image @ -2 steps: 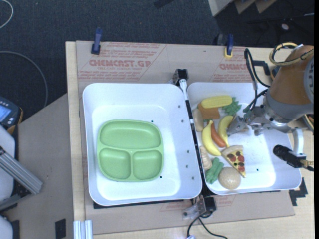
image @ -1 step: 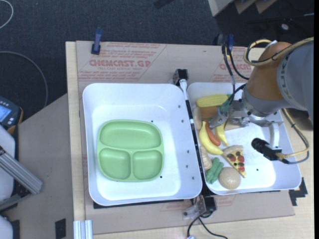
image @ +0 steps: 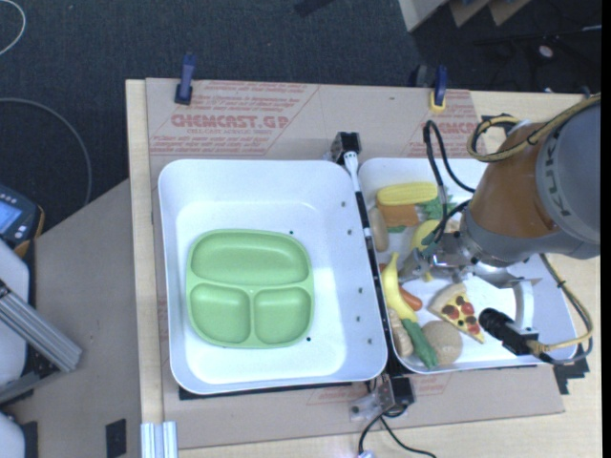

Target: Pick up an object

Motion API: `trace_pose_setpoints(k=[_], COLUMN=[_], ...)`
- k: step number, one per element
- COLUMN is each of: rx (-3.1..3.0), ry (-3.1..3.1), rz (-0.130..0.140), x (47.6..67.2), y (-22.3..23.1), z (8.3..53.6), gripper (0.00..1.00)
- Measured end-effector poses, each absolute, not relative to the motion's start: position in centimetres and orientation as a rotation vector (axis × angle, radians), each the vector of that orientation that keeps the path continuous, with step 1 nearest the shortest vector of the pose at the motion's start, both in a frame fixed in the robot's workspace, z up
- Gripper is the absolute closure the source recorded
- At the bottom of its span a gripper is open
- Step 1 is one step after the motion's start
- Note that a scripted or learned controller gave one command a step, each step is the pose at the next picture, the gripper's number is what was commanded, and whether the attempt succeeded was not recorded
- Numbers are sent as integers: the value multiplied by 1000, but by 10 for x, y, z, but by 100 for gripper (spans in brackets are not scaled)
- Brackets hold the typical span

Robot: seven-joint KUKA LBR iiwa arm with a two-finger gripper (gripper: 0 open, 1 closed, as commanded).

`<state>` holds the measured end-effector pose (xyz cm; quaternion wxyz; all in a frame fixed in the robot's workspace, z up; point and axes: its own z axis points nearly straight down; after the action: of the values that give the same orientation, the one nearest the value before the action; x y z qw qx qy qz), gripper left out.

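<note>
Camera view: banana (image: 390, 286) lengthwise, top-to-bottom.

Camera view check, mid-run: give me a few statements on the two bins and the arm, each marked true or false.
1. The green divided tray lies in the left bin. True.
2. The pizza slice lies in the left bin. False: it lies in the right bin.
3. The arm reaches over the right bin. True.
4. The banana rests on the green tray. False: it lies in the right bin, along its left wall.
</note>
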<state>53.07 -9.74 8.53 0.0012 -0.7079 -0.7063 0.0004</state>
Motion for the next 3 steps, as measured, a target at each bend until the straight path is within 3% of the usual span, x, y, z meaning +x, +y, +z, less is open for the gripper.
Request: trace_pose_setpoints(k=[1,2,3], rx=[-2222,-2223,-2222], ry=[-2216,-2225,-2231], rz=[3,-1,-7], x=[477,503,588], y=[-95,-96,-96], z=[85,85,86], gripper=[0,0,0])
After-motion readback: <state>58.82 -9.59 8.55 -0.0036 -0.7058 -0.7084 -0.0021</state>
